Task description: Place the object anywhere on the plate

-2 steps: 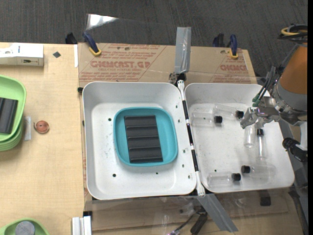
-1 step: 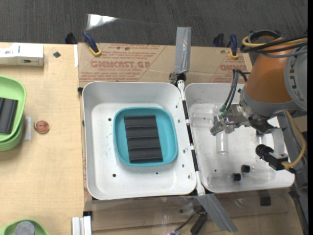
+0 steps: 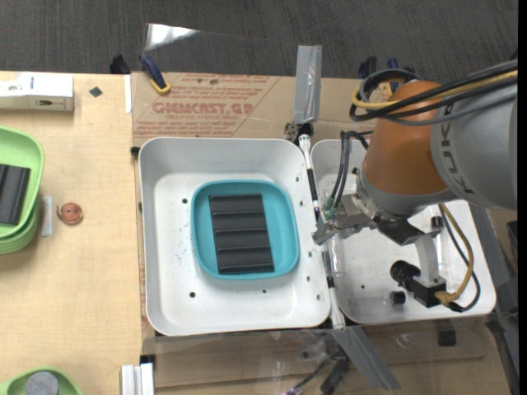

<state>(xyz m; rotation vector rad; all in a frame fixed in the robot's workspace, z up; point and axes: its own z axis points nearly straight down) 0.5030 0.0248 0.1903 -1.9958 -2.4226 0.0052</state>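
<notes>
My arm (image 3: 412,151) reaches in from the right and hangs over the right bin (image 3: 461,303), its orange band above that bin's near-left part. My hand (image 3: 339,220) sits under the wrist, close to the wall where the two bins meet. The wrist hides it from above, so I cannot tell whether it is apart or together, and I see nothing held in it.

The dark ridged block (image 3: 240,233), which I take to be the object, lies flat in the middle of the teal plate (image 3: 284,220). The plate rests near the centre of the left bin (image 3: 165,179). The block's long sides run along the plate's length and a teal margin shows all round it, so it sits wholly inside the raised rim. That rim should keep it from sliding off, and lying flat it has no reason to tip.

As things lie, I judge the placing done: the block rests on the plate, apart from my hand. My arm stands over the other bin, clear of the plate, where it cannot knock the block.

Both bins sit on cardboard (image 3: 206,105) on the wooden counter (image 3: 82,303).
</notes>
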